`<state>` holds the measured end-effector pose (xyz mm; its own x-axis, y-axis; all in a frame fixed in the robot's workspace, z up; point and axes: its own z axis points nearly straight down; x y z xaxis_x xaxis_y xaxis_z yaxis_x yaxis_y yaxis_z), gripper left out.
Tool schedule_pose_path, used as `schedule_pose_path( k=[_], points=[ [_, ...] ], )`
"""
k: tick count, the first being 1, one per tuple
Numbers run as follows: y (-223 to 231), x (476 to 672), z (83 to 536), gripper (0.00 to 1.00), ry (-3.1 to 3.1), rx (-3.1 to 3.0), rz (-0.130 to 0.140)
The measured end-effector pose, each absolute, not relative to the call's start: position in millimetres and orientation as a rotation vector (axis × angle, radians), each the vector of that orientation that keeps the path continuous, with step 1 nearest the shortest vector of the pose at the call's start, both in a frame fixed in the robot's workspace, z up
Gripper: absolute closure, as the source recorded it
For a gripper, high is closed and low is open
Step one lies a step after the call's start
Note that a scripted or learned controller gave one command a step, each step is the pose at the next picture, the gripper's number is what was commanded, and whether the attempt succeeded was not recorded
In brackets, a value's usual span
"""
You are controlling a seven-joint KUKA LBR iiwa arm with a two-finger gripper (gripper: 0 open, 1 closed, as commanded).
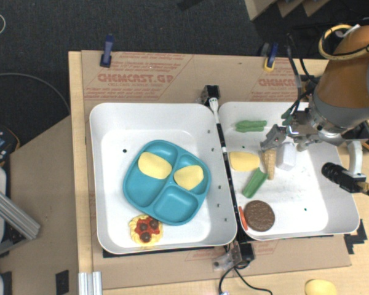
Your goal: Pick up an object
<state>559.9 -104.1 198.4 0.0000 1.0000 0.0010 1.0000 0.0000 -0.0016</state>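
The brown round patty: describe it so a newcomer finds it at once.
Look in the right-hand white bin, at its near left corner. There lies the brown round patty, just below a green pickle; it is the bin's one dark, flat disc.

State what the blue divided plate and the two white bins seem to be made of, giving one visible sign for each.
Blue plate: probably moulded plastic, with a smooth, even colour and rounded compartment ridges. White bins: likely thin formed plastic, glossy with soft rounded rims, though the picture cannot settle it.

Red letters were seen printed on the brown board (172,72) at the top of the frame. "CHEMCAST" could be read there, upper left.
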Motion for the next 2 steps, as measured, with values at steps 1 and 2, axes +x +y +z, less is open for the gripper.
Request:
schedule_pose_path(
  k=[1,2],
  points=[
    [-90,547.4,322,0.0,-2.233,-2.227,-0.014],
    [-163,497.0,420,0.0,-2.223,-2.238,-0.007]
  ],
)
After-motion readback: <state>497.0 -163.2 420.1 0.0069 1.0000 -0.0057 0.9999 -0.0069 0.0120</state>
